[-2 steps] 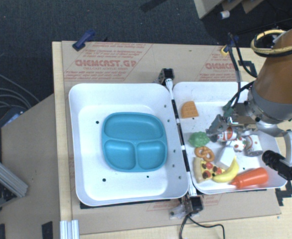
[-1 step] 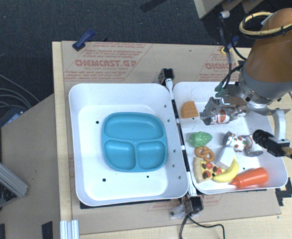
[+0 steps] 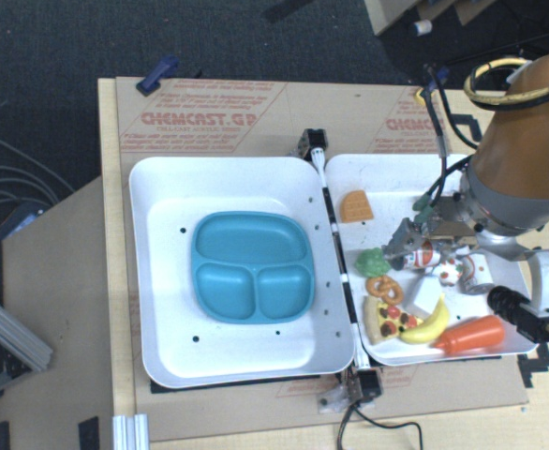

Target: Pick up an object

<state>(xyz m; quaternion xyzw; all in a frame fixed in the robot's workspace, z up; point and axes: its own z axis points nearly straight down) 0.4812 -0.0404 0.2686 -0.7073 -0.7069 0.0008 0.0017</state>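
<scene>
While I watch from the overhead feed, here is what I log:
Arm (image 3: 523, 148): grey with orange band, reaching in from the right, over the right bin.
Pincer (image 3: 413, 242): low over the right bin's middle, just right of the green piece; I cannot tell how it is set, nothing seen in it.
Right bin (image 3: 387, 172): white, holds all the small items.
Toast (image 3: 356, 206): tan slice, upper left of right bin, apart from the rest.
Green piece (image 3: 372, 262): near the divider, just above the pretzel.
Pretzel (image 3: 384, 290): below the green piece.
Banana (image 3: 427, 323): yellow, front of bin, touching the carrot's blunt end.
Carrot (image 3: 473, 335): orange, front right, lying flat.
Red-white item (image 3: 448, 268): under the wrist, too small to identify.
Left bin (image 3: 153, 251): white, holds the tray.
Tray (image 3: 252, 265): blue, three compartments, centered.
Desk (image 3: 209, 115): brown board with red print under both bins.
</scene>
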